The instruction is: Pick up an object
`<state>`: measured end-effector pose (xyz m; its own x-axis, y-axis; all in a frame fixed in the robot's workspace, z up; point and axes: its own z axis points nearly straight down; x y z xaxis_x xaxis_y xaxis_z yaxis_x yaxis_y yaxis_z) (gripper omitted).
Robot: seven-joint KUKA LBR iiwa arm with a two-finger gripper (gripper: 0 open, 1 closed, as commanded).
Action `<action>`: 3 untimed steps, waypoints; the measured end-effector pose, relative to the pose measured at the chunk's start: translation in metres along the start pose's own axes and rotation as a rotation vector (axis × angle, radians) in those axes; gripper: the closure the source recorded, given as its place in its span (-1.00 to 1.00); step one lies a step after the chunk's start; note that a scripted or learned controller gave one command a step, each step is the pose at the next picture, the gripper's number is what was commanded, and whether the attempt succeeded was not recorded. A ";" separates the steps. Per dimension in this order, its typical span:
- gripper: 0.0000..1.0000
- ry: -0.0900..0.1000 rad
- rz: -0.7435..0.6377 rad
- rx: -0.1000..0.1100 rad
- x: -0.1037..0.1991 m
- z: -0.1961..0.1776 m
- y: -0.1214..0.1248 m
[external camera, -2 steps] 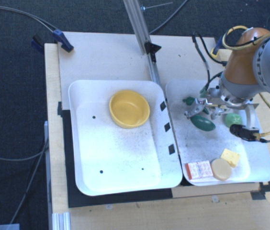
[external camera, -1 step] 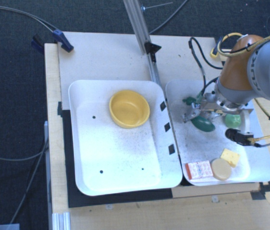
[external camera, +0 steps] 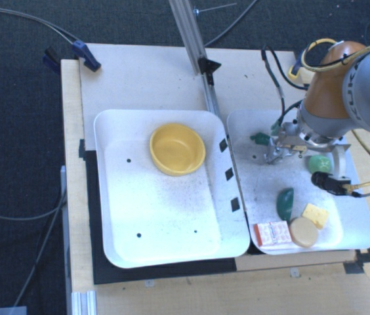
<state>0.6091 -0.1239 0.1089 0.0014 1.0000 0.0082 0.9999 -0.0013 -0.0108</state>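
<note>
Nearest the camera, along the front edge of the right bin, lie a red-and-white packet, a round tan disc touching it, and a yellow wedge just behind the disc; a dark green oblong piece lies just behind these, towards the bin's middle. Further back, a pale green object sits beside the wrist hardware, and a small dark green piece lies near the bin's far left corner. The gripper is low over the bin floor between these two; whether its jaws are open or closed cannot be told, and nothing is visibly held between them. The left bin holds a yellow bowl in its far half, well apart from the arm. Judgement: the step in hand is the approach to a grasp. The small dark green piece is the nearest candidate; the fingers should straddle it squarely and descend fully before closing, since a small item close to the bin wall may slip or be pushed aside.
</note>
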 end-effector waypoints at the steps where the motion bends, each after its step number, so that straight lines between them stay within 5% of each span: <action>1: 1.00 -0.008 0.000 -0.017 0.002 -0.058 -0.009; 3: 1.00 -0.008 -0.003 -0.018 0.003 -0.161 -0.006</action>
<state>0.6048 -0.1222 0.2695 -0.0013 1.0000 0.0004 1.0000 0.0013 0.0073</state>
